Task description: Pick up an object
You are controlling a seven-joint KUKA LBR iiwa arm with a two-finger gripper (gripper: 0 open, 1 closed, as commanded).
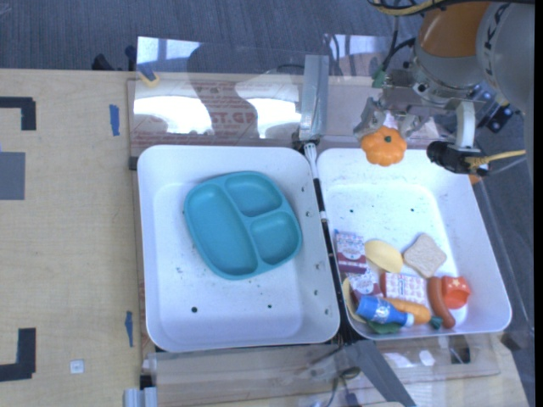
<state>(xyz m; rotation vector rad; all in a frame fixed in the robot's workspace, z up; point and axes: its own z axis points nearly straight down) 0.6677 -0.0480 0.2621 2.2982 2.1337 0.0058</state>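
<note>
A small orange toy pumpkin (pixel 383 147) hangs over the far edge of the right bin (pixel 386 202), between the fingers of my gripper (pixel 390 127). The gripper is shut on it from above, and its fingers partly cover the pumpkin's top. The grey arm with its orange band (pixel 458 24) reaches in from the upper right. Several other items lie in the near part of the right bin: a bread slice (pixel 424 254), a yellow piece (pixel 383 255), a sausage (pixel 441 302), a blue bottle (pixel 377 309) and printed packets (pixel 349 250).
The left bin (pixel 157 236) holds a teal divided plate (pixel 243 224). A metal divider post (pixel 312 100) stands between the bins at the back. Cables and a black connector (pixel 450 154) hang by the wrist. The far half of the right bin's floor is bare.
</note>
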